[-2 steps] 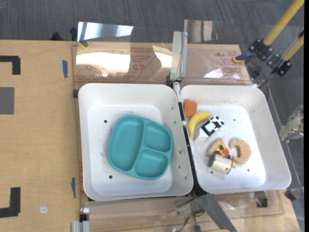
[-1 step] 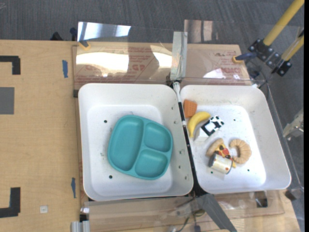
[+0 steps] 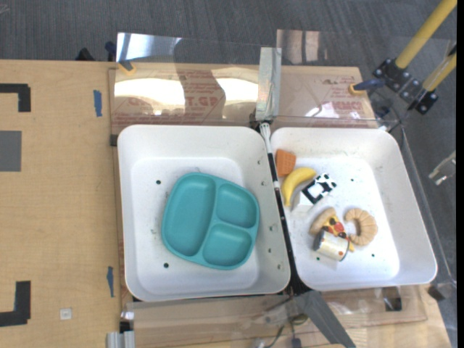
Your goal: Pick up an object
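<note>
**Faint print, small objects unclear**

I see the teal divided plate point(image 3: 210, 221) in the left bin point(image 3: 138, 165). Right of it: an orange piece point(image 3: 285, 159), banana point(image 3: 296, 183), black-and-white item point(image 3: 318, 188), croissant point(image 3: 362, 225). Cardboard lettering behind is unreadable.

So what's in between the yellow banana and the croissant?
In the camera view, a small black-and-white block and a pizza slice toy lie between the banana and the croissant, all in the right bin.
</note>
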